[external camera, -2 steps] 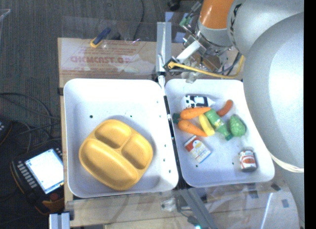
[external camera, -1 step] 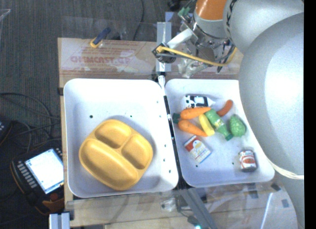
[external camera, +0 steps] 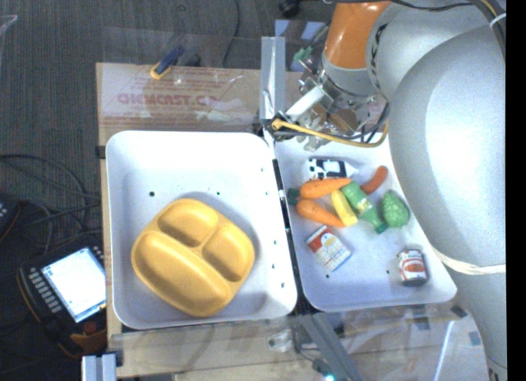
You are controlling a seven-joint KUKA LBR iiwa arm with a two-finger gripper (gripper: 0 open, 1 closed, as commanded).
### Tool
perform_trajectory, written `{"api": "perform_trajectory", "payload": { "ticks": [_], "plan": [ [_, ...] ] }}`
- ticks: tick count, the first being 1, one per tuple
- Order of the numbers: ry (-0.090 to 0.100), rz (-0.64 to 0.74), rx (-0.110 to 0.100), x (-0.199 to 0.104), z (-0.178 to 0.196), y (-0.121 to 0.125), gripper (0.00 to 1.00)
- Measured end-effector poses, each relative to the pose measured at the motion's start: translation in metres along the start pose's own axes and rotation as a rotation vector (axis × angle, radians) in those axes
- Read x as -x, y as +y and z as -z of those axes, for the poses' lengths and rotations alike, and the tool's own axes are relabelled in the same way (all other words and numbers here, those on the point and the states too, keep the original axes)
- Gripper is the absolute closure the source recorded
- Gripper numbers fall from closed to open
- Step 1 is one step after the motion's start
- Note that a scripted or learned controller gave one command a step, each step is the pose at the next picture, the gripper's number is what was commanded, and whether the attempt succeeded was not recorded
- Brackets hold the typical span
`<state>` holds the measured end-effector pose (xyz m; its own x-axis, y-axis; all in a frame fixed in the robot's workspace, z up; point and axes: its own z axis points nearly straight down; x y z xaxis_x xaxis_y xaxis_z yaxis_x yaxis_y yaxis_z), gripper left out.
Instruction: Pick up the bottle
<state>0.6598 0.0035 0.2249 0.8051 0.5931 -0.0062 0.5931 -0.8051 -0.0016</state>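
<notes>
A small green bottle (external camera: 362, 205) lies on its side in the right bin (external camera: 374, 289), among toy foods, with its darker end pointing to the lower right. A yellow piece (external camera: 343, 207) rests against its left side and a green broccoli (external camera: 395, 209) sits just to its right. My gripper (external camera: 329, 151) hangs over the far end of the right bin, above and to the left of the bottle and apart from it. The wrist and its cables hide the gripper's tip. A black-and-white patch (external camera: 328, 167) shows just below it.
Two orange carrots (external camera: 322, 199), a red sausage (external camera: 375, 179), a small carton (external camera: 329, 249) and a red can (external camera: 412, 265) share the right bin. A yellow moulded tray (external camera: 194, 254) lies in the left bin (external camera: 131, 166). The big grey arm (external camera: 452, 125) covers the right side.
</notes>
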Motion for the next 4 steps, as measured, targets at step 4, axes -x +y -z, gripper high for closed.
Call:
{"api": "perform_trajectory", "payload": {
  "ticks": [4],
  "plan": [
    [0.001,0.123,0.000,0.033,-0.043,0.045,1.00]
  ]
}}
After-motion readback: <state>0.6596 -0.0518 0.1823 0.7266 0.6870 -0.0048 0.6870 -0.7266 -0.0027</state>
